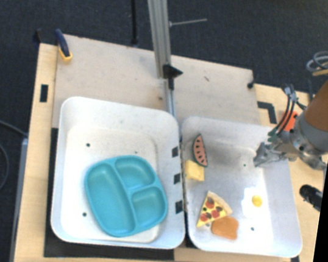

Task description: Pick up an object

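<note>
Carrying everything, the light wooden bench [123, 77] bears two shallow white bins side by side. The left white plastic bin [91, 123] holds a turquoise plastic tray with three compartments [126, 195], which lies flat in the lower part of this bin. The right white plastic bin [278, 207] holds the small toys. The grey robot arm with an orange band [319, 115] enters from the right, and its gripper [264, 154] is above the upper right part of the right bin, well apart from all the toys. If the fingers are open or closed, I cannot tell; nothing is seen between them.

In the right bin, a toy pizza slice with red dots [212, 209] lies near the front, and a flat orange piece [225, 228] touches its lower right side. A toy watermelon slice, red with a green rind [200, 150], lies near the bin's left wall, and a pale yellow block [194, 171] is just below it. A small yellow round piece [256, 201] lies alone, to the right of the pizza slice.
</note>
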Robot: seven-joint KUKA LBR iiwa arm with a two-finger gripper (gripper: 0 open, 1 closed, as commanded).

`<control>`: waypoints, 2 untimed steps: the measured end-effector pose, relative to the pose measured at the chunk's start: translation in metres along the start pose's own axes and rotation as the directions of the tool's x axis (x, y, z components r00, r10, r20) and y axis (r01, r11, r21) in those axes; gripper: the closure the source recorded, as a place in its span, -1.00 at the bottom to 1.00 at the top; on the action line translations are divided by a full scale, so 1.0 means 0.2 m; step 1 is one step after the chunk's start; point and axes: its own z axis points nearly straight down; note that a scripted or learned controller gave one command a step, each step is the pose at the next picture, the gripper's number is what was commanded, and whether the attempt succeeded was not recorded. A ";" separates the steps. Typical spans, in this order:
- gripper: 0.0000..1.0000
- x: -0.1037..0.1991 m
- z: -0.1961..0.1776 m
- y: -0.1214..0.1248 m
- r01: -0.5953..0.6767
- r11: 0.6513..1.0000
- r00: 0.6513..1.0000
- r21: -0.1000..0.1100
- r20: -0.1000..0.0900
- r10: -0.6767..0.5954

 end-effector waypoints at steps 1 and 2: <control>1.00 -0.01 -0.19 0.01 0.000 1.000 1.000 0.002 0.000 0.000; 1.00 0.30 -0.21 0.02 0.005 1.000 1.000 0.004 -0.004 -0.005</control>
